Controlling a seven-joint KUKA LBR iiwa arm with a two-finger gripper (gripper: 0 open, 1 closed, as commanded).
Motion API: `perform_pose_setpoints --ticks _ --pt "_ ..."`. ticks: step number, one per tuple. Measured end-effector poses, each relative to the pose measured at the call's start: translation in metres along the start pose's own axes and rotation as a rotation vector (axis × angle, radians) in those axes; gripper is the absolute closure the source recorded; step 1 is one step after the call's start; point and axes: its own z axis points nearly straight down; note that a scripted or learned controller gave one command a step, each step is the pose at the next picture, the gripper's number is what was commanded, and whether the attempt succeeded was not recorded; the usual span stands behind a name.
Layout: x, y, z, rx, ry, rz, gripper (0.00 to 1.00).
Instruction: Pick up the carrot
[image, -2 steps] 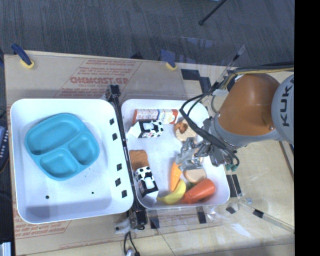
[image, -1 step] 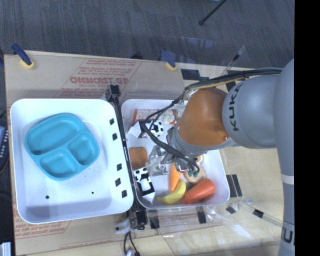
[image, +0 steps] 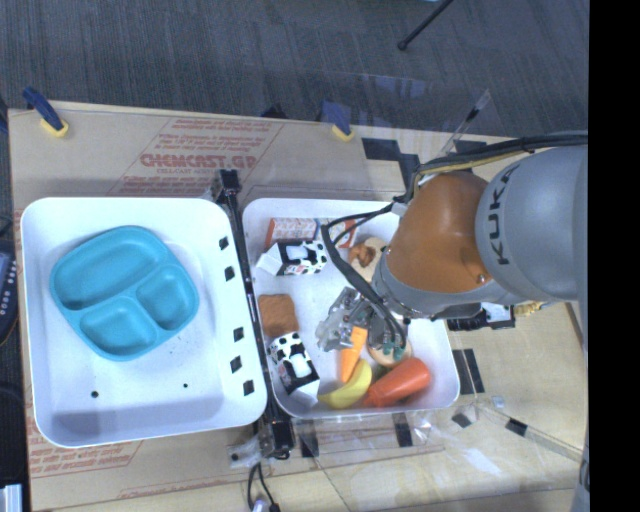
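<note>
The carrot (image: 352, 358) is a short, bright orange wedge in the front part of the right bin (image: 440, 352). It points toward the front and rests against a yellow banana (image: 347, 390). My gripper (image: 354, 327) is low inside this bin, right over the carrot's thick rear end, which its metal parts partly cover. The orange-banded wrist (image: 440, 245) and the grey arm reach in from the right and hide the bin's right rear part.
A larger red-orange vegetable (image: 400, 380) lies right of the carrot by the front wall. Two black-and-white cow-print blocks (image: 293, 360) (image: 303, 257), a brown slab (image: 278, 315) and a small carton (image: 291, 229) fill the bin's left side. The left bin (image: 60, 400) holds a blue divided plate (image: 123, 290).
</note>
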Motion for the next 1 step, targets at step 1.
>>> perform_pose_setpoints --ticks 1 --pt "0.0387 0.0366 -0.0527 -0.001 0.000 0.253 1.00"
